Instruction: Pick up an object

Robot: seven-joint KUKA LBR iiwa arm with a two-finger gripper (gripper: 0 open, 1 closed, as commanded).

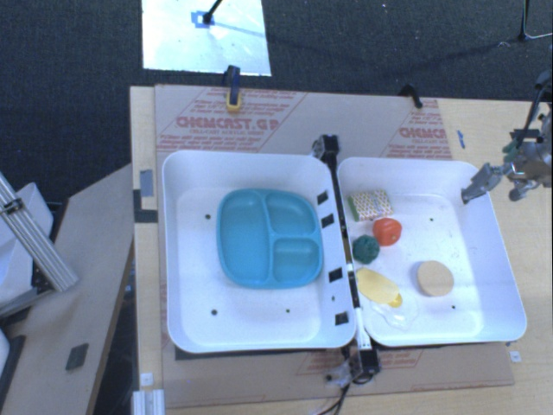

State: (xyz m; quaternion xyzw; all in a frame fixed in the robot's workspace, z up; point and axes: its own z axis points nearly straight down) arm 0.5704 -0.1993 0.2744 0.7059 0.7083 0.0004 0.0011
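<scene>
Right bin (484, 258) holds the loose things: a red ball (387, 230) near the middle-left, a dark green ball (366, 248) just below-left of it, close but can't tell if touching. A patterned square block (371, 204) sits above them near the bin's top-left corner. A yellow lemon-shaped piece (378, 286) lies below the green ball, by the divider side, with a clear plastic scrap (396, 316) just under it. A tan round disc (435, 278) sits right of the yellow piece, apart from it, with bare white floor around. Left bin (186, 258) holds a blue divided plate (269, 238), three compartments, lying flat in the centre, nothing on it. Gripper (478, 185) hangs over the right bin's top-right corner, at the rim, well apart from every object; nothing between its fingers; whether they are spread or pressed together, cannot tell, too small and blurred. The wrist behind it runs off the right edge. Open floor in the right bin: the whole right half and the upper middle. Bins touch side by side along a black clipped seam (337, 240). Both sit on a cardboard sheet (259, 121) on the wooden bench (143, 128); dark carpet beyond, a shiny metal sheet (207, 24) at top.
</scene>
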